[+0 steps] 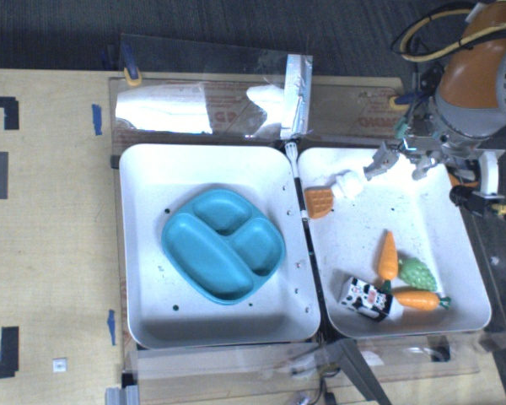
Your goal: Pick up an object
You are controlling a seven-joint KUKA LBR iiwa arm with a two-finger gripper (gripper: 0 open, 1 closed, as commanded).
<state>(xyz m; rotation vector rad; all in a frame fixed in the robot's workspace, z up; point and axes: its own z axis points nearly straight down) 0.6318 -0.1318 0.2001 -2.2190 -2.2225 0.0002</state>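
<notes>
The right bin (464,234) holds several small objects. An orange waffle-like piece (319,201) lies by its left wall, with a white lump (348,184) just beside it. Further forward lie an upright carrot (389,256), a green leafy piece (417,272), a second carrot (418,299) lying flat and a black-and-white carton (366,299). My gripper (401,165) hangs over the back of this bin, right of the white lump. Its fingers are spread open with nothing between them.
A blue divided plate (223,243) sits in the left bin (143,184). A clear plastic panel (228,99) stands behind the bins. The arm's grey body with its orange band (476,74) and cables reaches in at the upper right.
</notes>
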